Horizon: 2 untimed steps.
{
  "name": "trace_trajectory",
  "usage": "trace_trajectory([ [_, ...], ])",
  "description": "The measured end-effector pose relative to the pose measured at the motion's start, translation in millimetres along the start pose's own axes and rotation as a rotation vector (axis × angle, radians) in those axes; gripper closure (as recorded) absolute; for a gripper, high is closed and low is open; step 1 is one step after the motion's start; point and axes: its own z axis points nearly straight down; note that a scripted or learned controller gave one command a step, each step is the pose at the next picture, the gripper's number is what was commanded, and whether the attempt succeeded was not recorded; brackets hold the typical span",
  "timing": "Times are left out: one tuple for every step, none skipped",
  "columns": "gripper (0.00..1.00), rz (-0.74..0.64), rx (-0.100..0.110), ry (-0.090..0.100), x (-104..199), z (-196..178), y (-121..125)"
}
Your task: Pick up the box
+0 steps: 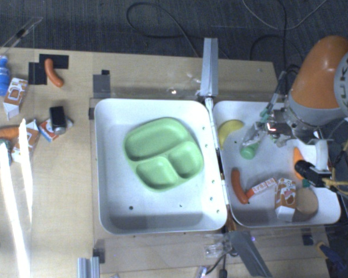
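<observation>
A brown and white carton box (285, 197) stands near the front of the right bin (330, 216). Next to it on the left lies a small flat red and white box (262, 186). My gripper (258, 132) hangs over the back of that bin, behind both boxes and apart from them. Just under it sits a small green object (247, 151). Nothing shows held in the gripper.
The right bin also holds a yellow object (229, 130), a red sausage (238, 186), an orange carrot (297, 155) and a brown round thing (305, 202). A green divided plate (162, 153) lies in the left bin (113, 207). Loose items lie on the bench at far left.
</observation>
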Motion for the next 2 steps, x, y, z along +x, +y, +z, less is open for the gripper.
trace_trajectory([
  [0.0, 0.019, -0.004, -0.001, -27.6, 101.3, -65.7],
  [1.0, 0.016, -0.008, 0.001, -25.8, 91.9, -63.2],
])
